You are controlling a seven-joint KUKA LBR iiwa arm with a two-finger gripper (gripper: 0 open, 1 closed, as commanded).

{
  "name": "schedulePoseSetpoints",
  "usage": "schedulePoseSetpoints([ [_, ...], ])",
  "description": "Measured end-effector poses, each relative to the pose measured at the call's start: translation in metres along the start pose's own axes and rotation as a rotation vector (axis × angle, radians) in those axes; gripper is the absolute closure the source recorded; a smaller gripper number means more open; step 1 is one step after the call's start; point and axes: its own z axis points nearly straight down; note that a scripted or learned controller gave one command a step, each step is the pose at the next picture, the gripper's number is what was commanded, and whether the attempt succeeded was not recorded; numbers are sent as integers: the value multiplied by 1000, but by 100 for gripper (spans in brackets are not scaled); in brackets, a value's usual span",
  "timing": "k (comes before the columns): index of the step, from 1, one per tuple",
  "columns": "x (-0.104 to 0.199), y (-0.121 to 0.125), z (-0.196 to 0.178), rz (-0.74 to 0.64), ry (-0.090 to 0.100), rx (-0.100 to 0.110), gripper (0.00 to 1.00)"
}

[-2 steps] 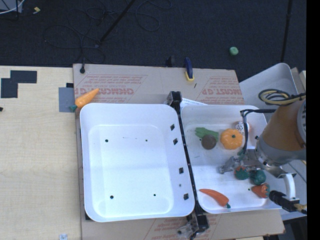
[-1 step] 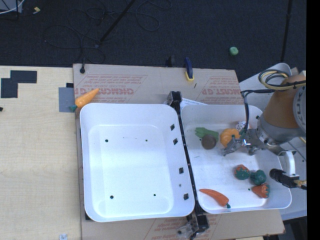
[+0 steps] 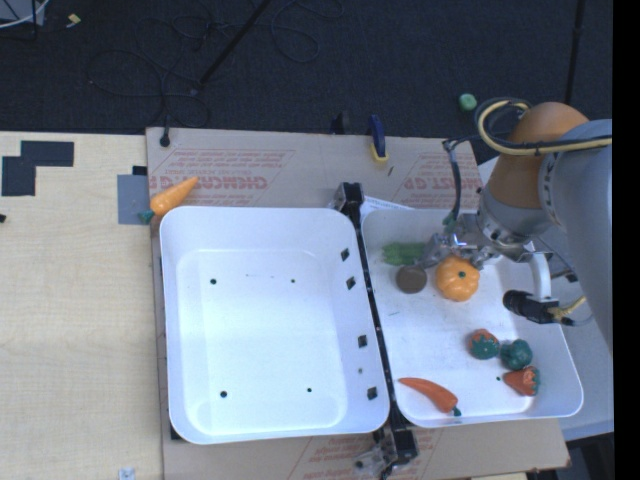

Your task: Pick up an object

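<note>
The right bin (image 3: 560,408) holds several toy foods. An orange pumpkin-like piece (image 3: 457,280) lies near its back, with a brown round piece (image 3: 411,279) and a green leafy piece (image 3: 404,254) to its left. My gripper (image 3: 462,251) hangs directly over the back edge of the orange piece, touching or nearly touching it. The wrist hides the gripper's tip. Toward the front right lie a red and green piece (image 3: 484,344), a dark green piece (image 3: 517,353) and a red strawberry-like piece (image 3: 523,379). A red chili pepper (image 3: 430,393) lies at the front.
The left bin (image 3: 180,268) stands beside the right one, with a black divider (image 3: 368,308) between them. An orange carrot (image 3: 172,196) lies on the cardboard outside the left bin's back left corner. A blue clamp (image 3: 378,138) sits at the cardboard's back edge.
</note>
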Motion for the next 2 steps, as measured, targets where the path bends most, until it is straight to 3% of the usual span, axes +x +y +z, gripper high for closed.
schedulePoseSetpoints([
  [1,-1,-4,-8,1,0,8,100],
  [2,56,-3,2,1,1,2,100],
])
